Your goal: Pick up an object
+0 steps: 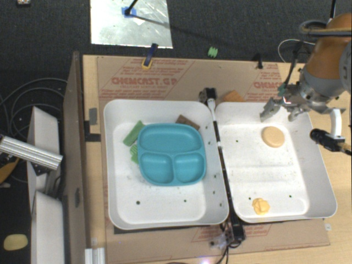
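White bins number two, side by side on the table [165, 70]. Open floor fills most of the right bin [308, 191], which holds two things: one tan round disc [273, 136] near its far edge and one yellow lump [261, 205] near its front rim. One blue divided tray [170, 153] crowds the left bin [118, 202]. Above the disc, apart from it, the end effector [286, 110] hangs empty, fingers spread wide.
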